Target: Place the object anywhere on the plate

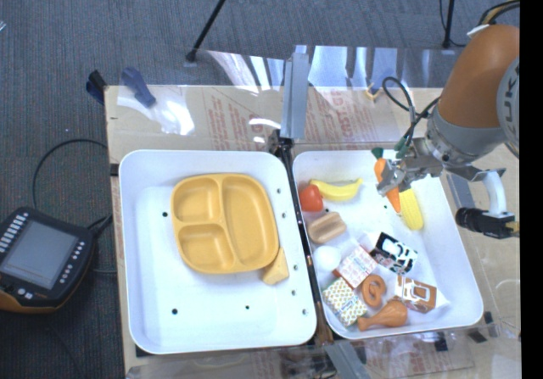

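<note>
Single fixed camera above bench [212, 114]; looks down aslant; both bins [144, 284] framed

I am seeing a banana [337, 191], a tomato [310, 197], a hot dog bun [327, 226], a white egg [327, 259], a pretzel [372, 290] and a drumstick [383, 315] lying in my right bin [454, 254], and a teach pendant [38, 259] sitting on the floor.

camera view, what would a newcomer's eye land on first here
The yellow divided plate in the left bin stands out, big and bright on the white. Next comes the crowd of toy food in the right bin, such as the banana and red tomato near its back. Above that bin's far right side hangs the gripper, with something orange at its tip.
</note>
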Tool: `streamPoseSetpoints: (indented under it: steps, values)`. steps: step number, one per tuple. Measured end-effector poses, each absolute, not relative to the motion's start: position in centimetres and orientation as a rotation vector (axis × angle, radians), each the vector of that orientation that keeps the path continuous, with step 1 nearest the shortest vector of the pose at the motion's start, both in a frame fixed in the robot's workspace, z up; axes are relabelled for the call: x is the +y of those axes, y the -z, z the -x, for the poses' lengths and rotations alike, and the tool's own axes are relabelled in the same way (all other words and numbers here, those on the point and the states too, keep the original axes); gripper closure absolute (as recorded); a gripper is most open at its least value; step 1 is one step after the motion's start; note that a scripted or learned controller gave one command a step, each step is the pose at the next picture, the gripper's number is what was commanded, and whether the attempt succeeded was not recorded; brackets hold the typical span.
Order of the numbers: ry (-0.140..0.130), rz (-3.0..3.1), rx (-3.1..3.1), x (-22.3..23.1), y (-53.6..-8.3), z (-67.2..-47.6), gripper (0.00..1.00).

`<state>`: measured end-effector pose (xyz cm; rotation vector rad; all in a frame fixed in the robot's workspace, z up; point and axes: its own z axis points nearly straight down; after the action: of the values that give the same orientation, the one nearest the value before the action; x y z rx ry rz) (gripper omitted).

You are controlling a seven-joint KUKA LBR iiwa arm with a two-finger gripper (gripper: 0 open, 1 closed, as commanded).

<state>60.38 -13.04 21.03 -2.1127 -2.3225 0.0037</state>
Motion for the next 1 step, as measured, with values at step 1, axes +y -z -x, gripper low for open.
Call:
streamPoseSetpoints:
  steps: [1]
  values:
    - [-0.002, 1.964, -2.447, -6.23, -20.39, -61.26, 1.0]
